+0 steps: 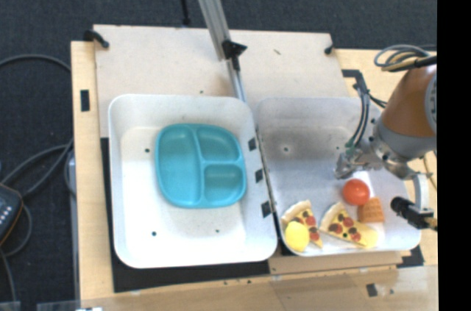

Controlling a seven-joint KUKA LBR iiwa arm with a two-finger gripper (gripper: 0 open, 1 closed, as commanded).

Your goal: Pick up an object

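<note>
two shallow white bins sit side by side on the bench, and the right bin (pixel 294 133) serves as the landmark here. the left bin (pixel 125 155) lies touching its left wall and carries one teal divided tray (pixel 200 164) near its middle, probably a drop-off place, so nothing loose sits on it.

one grey arm (pixel 408 111) with an orange band reaches over the right bin's right wall, its gripper (pixel 352 161) hanging low inside the bin, just above the food cluster. its fingers are too small and blurred here, so i cannot tell how wide the claw stands or whether it has anything.

all loose pieces crowd the right bin's near right corner, likely pushed or dropped there together: two pizza slices (pixel 346 223), one red tomato (pixel 356 191) just beside the gripper, one yellow lemon (pixel 296 234) against the near left of that cluster, and one small orange piece (pixel 372 210) touching the tomato's right. the tomato looks the likeliest target, being nearest the claw.
</note>
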